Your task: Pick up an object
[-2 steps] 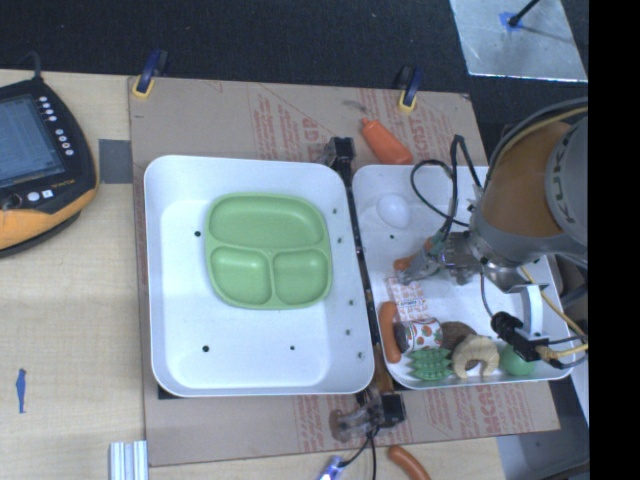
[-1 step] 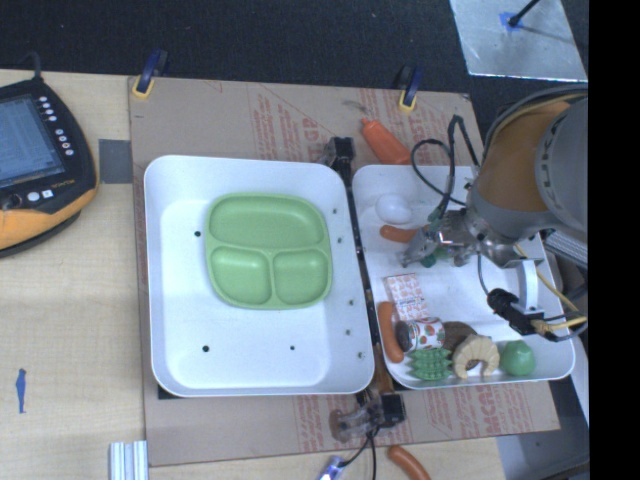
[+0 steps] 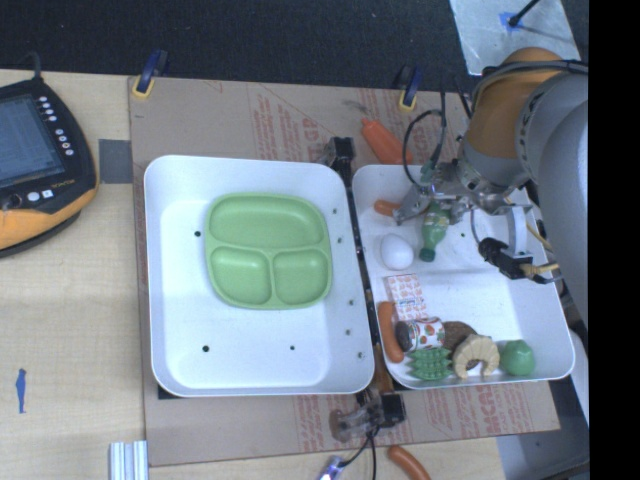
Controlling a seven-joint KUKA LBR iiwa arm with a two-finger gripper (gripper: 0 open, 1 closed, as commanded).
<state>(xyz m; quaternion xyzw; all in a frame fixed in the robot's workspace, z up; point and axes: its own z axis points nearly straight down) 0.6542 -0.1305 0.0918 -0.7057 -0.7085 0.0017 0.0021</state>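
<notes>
Camera view from above: the grey arm reaches into the right bin (image 3: 530, 298), its pincer (image 3: 432, 211) low over the bin's far end. A small green bottle (image 3: 433, 236) stands upright just below the pincer, touching or nearly touching it; whether the pincer grips it cannot be told. A white egg (image 3: 397, 252) lies near the pincer's left. A green divided plate (image 3: 268, 250) sits in the left bin (image 3: 180, 348), well apart.
</notes>
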